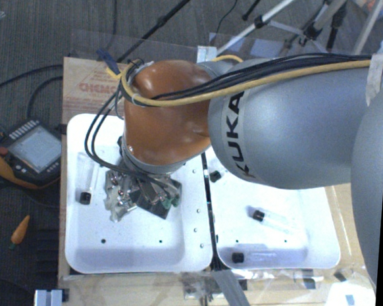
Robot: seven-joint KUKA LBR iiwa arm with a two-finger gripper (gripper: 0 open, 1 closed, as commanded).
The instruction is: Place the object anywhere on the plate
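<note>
A: Two bins on the bench (pixel 69 275), arm (pixel 294 111) reaching in from 3 o'clock. Claw (pixel 123 200) hangs low over the left bin (pixel 131 253), roughly mid-bin.

B: Claw state?

A: Can't tell. The orange wrist band (pixel 165 114) and the metal clutter under it block the view. A dark green-black block (pixel 162 203) sits just at the claw's 3 o'clock, but I can't tell if that's mount hardware or a held thing. Not calling it a grasp.

B: Where's the object?

A: Not certain which one it is. Candidates: small dark cylinder (pixel 84 197) in the left bin at the claw's 9 o'clock, apart from it. Right bin (pixel 322 255) has a clear tube with a dark cap (pixel 269 218) near centre and another clear tube (pixel 256 257) at its 6 o'clock edge.

B: Plate?

A: Can't make one out; the arm covers a lot of both bins.

B: Step?

A: My read: pick phase, claw down at the left bin floor, nothing confirmed in hand. Next move calls for a lift to check the grasp, then a locate on the plate before any carry.
</note>
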